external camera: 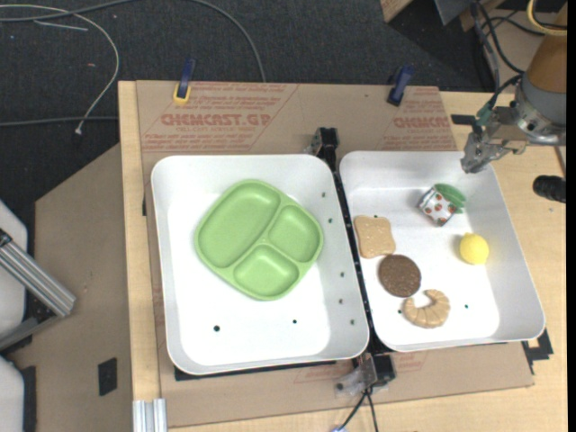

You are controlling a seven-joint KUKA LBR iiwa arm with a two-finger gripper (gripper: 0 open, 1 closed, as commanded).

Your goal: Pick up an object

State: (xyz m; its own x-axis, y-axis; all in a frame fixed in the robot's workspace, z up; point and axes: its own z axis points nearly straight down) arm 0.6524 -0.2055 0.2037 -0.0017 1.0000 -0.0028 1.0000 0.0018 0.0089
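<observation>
In the right bin lie a tan cracker, a dark brown cookie, a curled croissant-like pastry, a yellow ball and a small white, red and green toy. My gripper hangs over the far right corner of that bin, up and to the right of the small toy. It is well apart from every object. Nothing shows between its tips.
The left bin holds a green three-compartment plate. A black clamp sits between the bins at the back. Blue clips hold the cardboard sheet under both bins.
</observation>
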